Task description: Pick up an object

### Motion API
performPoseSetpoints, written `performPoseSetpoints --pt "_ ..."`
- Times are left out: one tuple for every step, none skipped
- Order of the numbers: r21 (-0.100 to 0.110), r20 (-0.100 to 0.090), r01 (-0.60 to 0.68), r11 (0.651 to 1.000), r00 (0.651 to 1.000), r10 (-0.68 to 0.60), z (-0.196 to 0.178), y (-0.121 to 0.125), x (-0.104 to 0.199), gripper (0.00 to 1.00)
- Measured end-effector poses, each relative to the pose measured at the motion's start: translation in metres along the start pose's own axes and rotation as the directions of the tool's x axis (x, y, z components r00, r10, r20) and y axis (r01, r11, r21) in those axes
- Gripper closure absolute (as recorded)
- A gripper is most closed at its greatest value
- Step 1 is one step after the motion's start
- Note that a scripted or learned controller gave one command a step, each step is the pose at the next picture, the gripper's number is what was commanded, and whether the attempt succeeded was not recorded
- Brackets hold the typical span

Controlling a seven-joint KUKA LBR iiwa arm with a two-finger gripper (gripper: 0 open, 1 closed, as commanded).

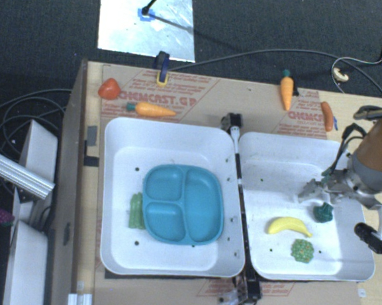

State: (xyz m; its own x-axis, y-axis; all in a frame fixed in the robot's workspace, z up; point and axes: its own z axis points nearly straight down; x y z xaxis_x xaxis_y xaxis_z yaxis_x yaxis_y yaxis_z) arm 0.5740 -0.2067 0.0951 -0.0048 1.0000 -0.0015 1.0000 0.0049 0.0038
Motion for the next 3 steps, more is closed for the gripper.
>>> performPoseSetpoints --pt "0.003 -0.001 -0.004 1.0 1.0 0.004 0.011 -0.03 0.0 0.0" --pt "0.0 0.0 -0.002 1.0 1.0 0.002 0.0 -0.028 0.0 1.0" --pt "0.002 -0.003 0.0 1.0 1.0 0.0 0.011 -0.002 0.068 1.0"
